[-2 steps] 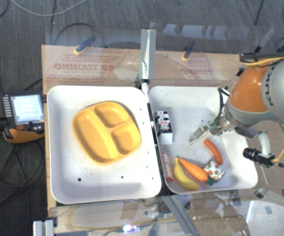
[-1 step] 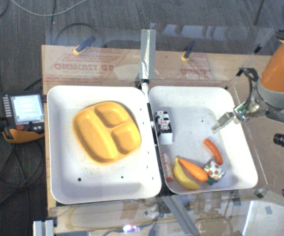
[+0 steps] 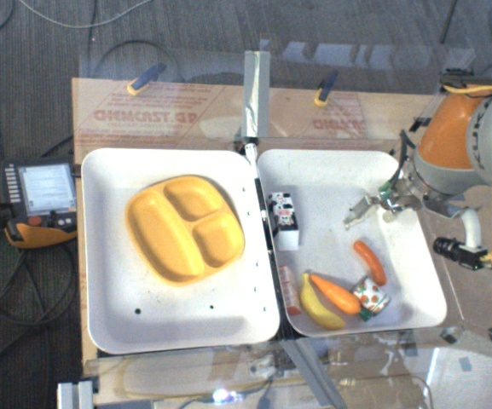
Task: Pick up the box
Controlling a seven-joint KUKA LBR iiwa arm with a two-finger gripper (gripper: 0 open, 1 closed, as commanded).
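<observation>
- A wooden bench (image 3: 92,109) is sitting on grey carpet with loose cables trailing across it, and it is bearing two shallow white bins side by side.
- The box (image 3: 283,220), a small carton with a black-and-white cow pattern, is lying in the right bin (image 3: 416,313) hard against that bin's left wall, just beside the divider between the bins.
- Its long axis is running up and down the camera view, roughly parallel to the divider, with its white end pointing toward the bottom of the view.
- Near it, lower in the same bin, a banana (image 3: 318,309), a carrot (image 3: 335,294), a sausage (image 3: 369,262) and a small patterned can (image 3: 371,297) are clustering together, well apart from the box itself.
- The left bin (image 3: 101,313) is holding a yellow divided plate (image 3: 186,227).
- The gripper (image 3: 363,210) is hovering over the upper right part of the right bin with its fingers spread apart and nothing between them.
- The box is lying to the left of the gripper in the view and slightly lower, with bare bin floor between them.
- In my judgement the reach is not yet made: the arm is needing to travel left toward the wall and close across the carton's short width, where the nearby bin wall could be crowding one finger.
</observation>
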